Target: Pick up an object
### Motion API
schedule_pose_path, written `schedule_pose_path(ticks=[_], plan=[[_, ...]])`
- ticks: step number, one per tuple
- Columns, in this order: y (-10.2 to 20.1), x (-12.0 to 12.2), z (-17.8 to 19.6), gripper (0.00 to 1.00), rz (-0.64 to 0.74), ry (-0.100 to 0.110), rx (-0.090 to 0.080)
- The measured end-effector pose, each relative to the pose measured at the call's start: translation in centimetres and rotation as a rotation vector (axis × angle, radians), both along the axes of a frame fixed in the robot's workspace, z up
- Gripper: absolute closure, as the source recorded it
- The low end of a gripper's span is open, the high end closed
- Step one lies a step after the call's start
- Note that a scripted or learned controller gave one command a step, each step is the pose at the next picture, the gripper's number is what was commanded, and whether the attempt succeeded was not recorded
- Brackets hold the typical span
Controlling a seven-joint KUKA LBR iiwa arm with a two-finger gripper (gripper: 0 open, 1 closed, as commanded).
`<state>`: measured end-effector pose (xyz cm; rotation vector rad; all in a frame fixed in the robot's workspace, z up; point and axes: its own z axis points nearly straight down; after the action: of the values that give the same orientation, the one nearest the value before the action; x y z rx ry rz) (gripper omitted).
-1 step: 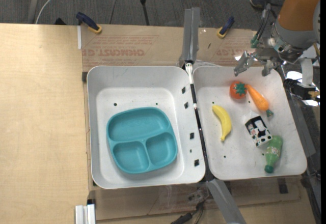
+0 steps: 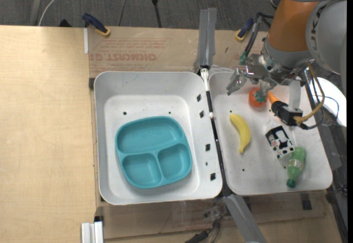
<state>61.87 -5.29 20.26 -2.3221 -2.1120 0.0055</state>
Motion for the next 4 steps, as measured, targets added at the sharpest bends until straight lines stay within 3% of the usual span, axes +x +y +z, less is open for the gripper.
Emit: schedule_pose_path(ticks=[1, 2, 3, 4], plan=[[10.5, -2.2, -1.2, 0.0, -0.052, -0.001, -0.001], [18.4, 2.8, -1.7, 0.0, -0.089, -0.001, -0.002], [20.0, 4.0, -4.8, 0.0, -0.094, -0.002, -0.003], [28.1, -1.6, -10.9, 0.0, -0.126, -0.011, 0.0]])
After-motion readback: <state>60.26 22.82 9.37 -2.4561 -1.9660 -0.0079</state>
